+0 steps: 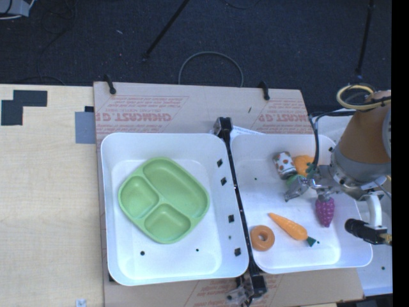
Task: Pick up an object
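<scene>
The scene is lit evenly and fairly brightly from above. The white bins [211, 146] are slightly washed out. Soft, short shadows are cast. A bluish tint and mild overall softness are seen.

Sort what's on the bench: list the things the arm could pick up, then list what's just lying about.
Candidates to pick:
carrot
donut
grape bunch
small can
orange fruit
All lie in the right bin, near the pincer.

Lying about:
green divided plate in the left bin
cardboard sheet under both bins
</scene>
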Motion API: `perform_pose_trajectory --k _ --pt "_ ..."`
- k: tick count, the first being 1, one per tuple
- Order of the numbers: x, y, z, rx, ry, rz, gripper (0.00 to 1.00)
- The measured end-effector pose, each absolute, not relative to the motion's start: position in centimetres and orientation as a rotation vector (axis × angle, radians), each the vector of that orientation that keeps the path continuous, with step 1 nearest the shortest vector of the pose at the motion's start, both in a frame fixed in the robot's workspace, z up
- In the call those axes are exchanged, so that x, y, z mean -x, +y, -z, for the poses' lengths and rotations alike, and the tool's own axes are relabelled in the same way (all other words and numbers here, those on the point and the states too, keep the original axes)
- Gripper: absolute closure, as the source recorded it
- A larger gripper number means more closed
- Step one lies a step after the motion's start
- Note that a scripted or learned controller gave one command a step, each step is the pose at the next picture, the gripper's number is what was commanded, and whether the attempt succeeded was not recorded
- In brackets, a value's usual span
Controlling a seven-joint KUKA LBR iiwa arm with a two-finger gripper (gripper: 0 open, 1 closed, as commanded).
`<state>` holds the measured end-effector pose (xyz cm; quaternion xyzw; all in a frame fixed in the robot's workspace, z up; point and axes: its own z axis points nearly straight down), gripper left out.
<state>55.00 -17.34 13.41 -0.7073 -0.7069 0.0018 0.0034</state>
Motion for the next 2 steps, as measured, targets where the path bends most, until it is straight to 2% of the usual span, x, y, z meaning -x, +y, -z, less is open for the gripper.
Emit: perform_pose_trajectory --k 1,2 --pt "-55.0 -17.2 -8.6 2.220 -2.218 -0.001 0.00" --pt "-55.0 -17.3 -9.8 2.225 -2.214 -0.001 1.00"
